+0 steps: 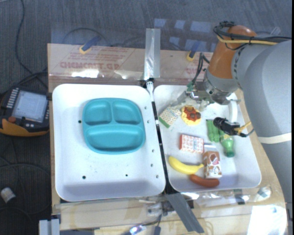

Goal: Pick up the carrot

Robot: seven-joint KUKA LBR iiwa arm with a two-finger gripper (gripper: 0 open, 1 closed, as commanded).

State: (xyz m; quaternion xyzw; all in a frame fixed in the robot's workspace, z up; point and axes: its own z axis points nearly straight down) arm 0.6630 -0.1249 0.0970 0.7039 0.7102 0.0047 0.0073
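An elongated orange-red piece (204, 181), which looks like the carrot, lies at the front of the right bin (250, 177), just below a small brown carton (211, 164). My gripper (195, 96) hangs over the back of that bin, far from the orange-red piece. It is directly behind a round red and yellow toy (191, 115). The metal wrist parts hide its tips.
The right bin also holds a waffle-patterned square (169, 115), a pink and white box (191, 143), a banana (184, 166), a green piece (213, 131) and a green bottle (229, 147). A blue divided plate (112, 125) sits in the left bin (68, 170).
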